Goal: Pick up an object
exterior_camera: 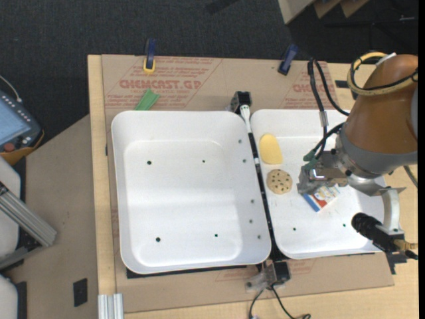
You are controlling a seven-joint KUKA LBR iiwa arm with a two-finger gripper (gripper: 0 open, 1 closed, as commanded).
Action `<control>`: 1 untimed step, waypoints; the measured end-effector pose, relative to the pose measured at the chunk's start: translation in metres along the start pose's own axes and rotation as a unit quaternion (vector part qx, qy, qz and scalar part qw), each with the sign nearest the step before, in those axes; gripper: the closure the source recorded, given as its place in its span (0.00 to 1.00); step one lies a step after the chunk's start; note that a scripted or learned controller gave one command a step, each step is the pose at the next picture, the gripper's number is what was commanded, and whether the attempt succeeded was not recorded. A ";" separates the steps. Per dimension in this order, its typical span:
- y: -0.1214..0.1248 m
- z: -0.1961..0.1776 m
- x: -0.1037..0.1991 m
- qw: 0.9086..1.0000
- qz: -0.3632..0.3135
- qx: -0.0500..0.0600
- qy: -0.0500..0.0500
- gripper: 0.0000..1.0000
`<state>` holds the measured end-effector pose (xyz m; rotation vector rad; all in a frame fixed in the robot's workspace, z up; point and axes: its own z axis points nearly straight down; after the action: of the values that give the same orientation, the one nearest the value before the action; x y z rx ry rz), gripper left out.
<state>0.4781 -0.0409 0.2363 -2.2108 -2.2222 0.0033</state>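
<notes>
Camera view: two bins (133, 138), one cookie (279, 181), one yellow piece (270, 149).

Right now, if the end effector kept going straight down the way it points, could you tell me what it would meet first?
Most likely the small blue, white and red packet lying just beneath the end effector in the right bin, though depth is hard to judge from this slanted view.

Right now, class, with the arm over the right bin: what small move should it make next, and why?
Probably a short straight descent. The tool hangs right above the blue, white and red packet in the right bin, apart from the cookie and the yellow piece, so no sideways shift seems needed.
</notes>
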 end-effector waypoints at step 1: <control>0.030 0.017 0.050 1.000 0.000 -0.004 -0.001 1.00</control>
<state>0.5080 0.0091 0.2190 -2.2147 -2.2276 -0.0023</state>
